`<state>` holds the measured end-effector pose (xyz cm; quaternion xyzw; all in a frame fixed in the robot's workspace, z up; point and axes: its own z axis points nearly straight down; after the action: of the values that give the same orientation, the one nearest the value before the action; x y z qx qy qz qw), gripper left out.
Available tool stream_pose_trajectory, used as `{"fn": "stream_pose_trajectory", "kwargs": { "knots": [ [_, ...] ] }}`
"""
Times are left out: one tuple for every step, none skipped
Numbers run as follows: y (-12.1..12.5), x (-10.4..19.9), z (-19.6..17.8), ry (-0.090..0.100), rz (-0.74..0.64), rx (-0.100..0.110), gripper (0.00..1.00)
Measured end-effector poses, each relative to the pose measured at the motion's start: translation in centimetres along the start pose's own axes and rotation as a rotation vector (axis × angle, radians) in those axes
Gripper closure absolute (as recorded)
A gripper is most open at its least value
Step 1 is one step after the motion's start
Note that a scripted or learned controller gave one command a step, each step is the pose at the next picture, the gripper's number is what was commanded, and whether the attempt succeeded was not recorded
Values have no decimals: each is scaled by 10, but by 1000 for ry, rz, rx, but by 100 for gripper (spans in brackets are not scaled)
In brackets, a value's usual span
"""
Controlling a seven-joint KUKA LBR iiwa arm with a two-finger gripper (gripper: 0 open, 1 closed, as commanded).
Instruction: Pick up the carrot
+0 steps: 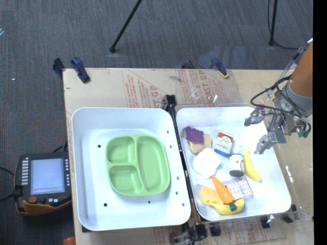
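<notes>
The gripper (265,131) hangs over the far right part of the right bin (283,188), its two fingers spread wide with nothing between them. The carrot (221,189) lies well away from the jaws, toward the near-left part of the same bin, tip pointing up-left and green stub down-right. It rests on a yellow piece (212,197) and just above the curved banana (231,207) at the bin's near edge.

The step in hand looks like the approach: carry the open jaws from the far right across to the carrot. To do it well, the jaws should probably turn so they close across the carrot's narrow width rather than along its length, and come down over its thicker middle, where the grip is least likely to slide off the taper.

Crowding is the main worry. Between the jaws and the carrot stand a second banana (252,166) and a small white cup (236,165), both close to the straight path, so travelling high and dropping only at the end seems safer. A pink patterned packet (240,189) touches or nearly touches the carrot's right side, and a white disc (206,162) lies just beyond its tip, leaving little room for a finger on either flank. The bin's near wall is close behind the banana. The left bin (82,137), holding a green tray (138,165), plays no part.
</notes>
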<state>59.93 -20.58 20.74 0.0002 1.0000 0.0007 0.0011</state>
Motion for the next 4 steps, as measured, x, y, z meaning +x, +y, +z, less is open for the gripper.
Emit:
{"fn": "stream_pose_trajectory", "kwargs": {
  "knots": [
    [53,36,113,7,250,-1,0],
    [121,90,121,5,499,0,0],
    [121,87,110,0,494,1,100],
    [143,97,18,-4,85,0,100]
  ]
}}
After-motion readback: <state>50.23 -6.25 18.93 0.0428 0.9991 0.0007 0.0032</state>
